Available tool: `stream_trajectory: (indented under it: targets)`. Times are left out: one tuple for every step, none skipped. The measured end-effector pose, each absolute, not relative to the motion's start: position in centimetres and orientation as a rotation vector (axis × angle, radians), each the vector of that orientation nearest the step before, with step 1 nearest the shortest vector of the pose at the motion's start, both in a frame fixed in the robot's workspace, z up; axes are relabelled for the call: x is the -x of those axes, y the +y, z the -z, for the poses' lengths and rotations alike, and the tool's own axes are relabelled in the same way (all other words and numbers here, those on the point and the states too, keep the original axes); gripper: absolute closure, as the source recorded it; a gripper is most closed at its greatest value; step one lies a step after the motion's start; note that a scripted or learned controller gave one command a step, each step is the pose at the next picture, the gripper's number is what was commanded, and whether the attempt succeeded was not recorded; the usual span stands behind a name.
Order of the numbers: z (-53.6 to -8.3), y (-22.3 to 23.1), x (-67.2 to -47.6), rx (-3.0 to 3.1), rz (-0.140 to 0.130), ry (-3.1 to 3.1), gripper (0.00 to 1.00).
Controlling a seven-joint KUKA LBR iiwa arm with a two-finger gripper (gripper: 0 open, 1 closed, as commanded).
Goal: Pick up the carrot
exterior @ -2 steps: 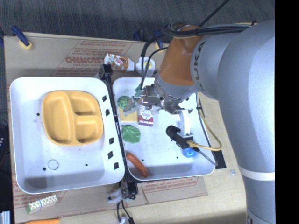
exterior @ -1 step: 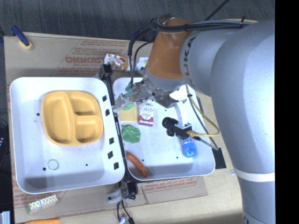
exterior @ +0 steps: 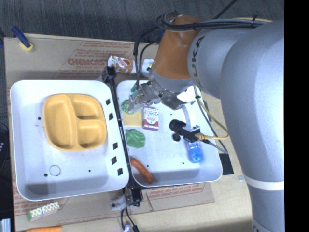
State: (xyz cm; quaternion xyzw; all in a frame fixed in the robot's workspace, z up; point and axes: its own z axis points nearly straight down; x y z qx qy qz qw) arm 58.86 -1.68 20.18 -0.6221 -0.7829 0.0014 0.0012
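Observation:
The carrot (exterior: 141,170), a long orange-red piece, lies at the front left corner of the right bin (exterior: 207,170), against the wall. My gripper (exterior: 137,98) hangs low over the back left part of that bin, well behind the carrot. It sits just above a small green item (exterior: 126,106) and a yellow slice (exterior: 133,119). The grey arm with its orange band covers the bin's back right.
In the right bin also lie a red and white box (exterior: 151,118), a green leaf (exterior: 135,138) and a blue bottle (exterior: 195,153). The left bin (exterior: 24,129) holds a yellow divided tray (exterior: 75,121). A small packet (exterior: 120,63) lies behind the bins.

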Motion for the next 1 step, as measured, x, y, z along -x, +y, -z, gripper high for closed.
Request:
stream_trajectory:
  targets:
    - [-26.17,-10.89,-56.60,1.880,-0.003,-2.516,1.00]
